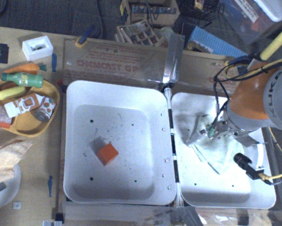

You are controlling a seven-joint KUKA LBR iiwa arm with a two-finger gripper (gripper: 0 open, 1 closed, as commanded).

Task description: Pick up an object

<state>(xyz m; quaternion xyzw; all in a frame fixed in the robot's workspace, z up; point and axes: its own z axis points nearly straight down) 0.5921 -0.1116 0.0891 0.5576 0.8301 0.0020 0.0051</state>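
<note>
Over right bin (233, 187), arm (262, 100) (wrist bent leftward)

a small orange cube (108, 153) rests alone on the floor of the left white bin (82, 99), a little below and left of the bin's middle, turned corner-on with a grey shadow at its upper left.

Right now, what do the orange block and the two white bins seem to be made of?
The orange block: probably painted wood or foam, with flat matte faces and no shine. The left bin and right bin: likely moulded plastic, with smooth rounded rims and a faint sheen, scuffed with dark specks.
</note>
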